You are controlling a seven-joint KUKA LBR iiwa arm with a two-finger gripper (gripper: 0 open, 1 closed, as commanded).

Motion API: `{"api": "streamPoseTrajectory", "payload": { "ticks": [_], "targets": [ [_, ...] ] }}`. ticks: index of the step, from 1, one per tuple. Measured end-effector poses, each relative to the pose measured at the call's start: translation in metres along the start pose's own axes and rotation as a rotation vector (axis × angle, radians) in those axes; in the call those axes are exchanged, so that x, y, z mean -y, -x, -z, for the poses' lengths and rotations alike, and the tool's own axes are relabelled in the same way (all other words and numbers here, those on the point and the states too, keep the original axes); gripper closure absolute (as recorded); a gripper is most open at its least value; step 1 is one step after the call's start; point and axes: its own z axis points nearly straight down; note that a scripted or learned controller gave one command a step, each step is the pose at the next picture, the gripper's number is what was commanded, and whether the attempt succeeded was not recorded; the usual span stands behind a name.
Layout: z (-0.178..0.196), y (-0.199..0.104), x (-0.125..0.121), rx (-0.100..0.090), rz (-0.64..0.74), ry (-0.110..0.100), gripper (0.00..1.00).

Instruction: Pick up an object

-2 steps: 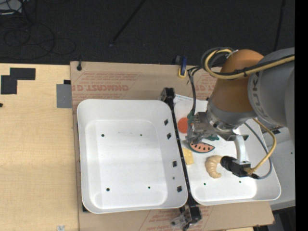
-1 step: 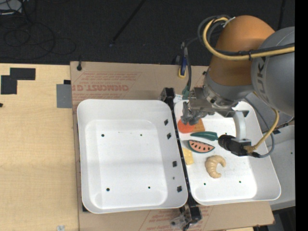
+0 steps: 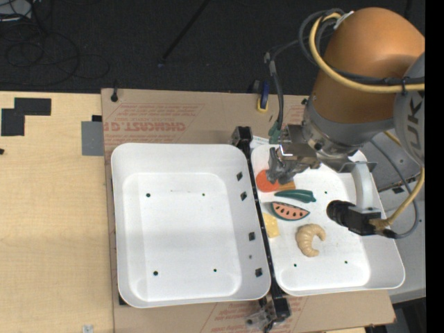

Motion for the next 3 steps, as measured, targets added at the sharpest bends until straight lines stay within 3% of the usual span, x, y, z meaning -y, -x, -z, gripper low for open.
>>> {"api": "streamPoseTrajectory", "payload": {
  "ticks": [1,2,3],
  "targets": [
    [0.061,-0.055,0.001,0.000,0.002,0.000,1.00],
    [0.163,-0.064,-0.022,0.001,-0.001,0.005,1.00],
    [0.185,-0.063,0.018,0.002,-0.002,-0.004,1.00]
  ]
}}
